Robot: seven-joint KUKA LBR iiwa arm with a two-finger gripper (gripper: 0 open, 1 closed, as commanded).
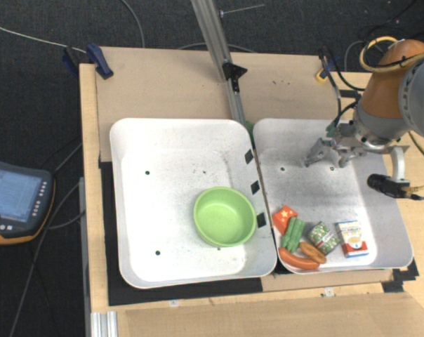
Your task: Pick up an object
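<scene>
- Along the right bin's [380,209] near edge lie a sausage [300,260], a green vegetable [293,234], an orange packet [283,216], a green packet [323,237] and a small carton [352,239], closely grouped.
- A green bowl [224,216] sits in the left bin [149,188], near its right wall.
- Farther back the jaws [331,153] hang spread and released, grasping nothing, above the right bin's bare floor, well apart from the objects.

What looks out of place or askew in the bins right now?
Nothing stands out. The green bowl sits upright in the left bin; the small items cluster at the right bin's near edge, unspilled.
</scene>
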